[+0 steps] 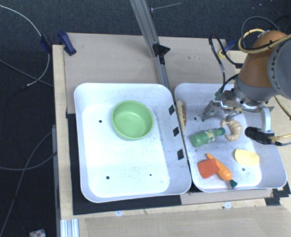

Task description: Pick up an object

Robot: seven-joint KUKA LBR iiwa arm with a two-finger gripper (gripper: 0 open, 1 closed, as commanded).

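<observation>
Camera view:
Gripper [223,113]: over right bin [269,177], toward its 12 o'clock rim; fingers spread wide, nothing between them.
Green bottle [206,137]: lying flat, at 6 o'clock from gripper, close by.
Tan curled piece [233,129]: just beside bottle, at its 2 o'clock.
Yellow piece [246,157]; orange carrot [220,170]: toward 6 o'clock of bin.
Green bowl [132,119]: in left bin [86,132].

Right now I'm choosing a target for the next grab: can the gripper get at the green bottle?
Probably yes. The gripper hangs just above the green bottle in the right bin, with nothing lying over the bottle. The tan curled piece sits close at the bottle's cap end and might get bumped.
</observation>
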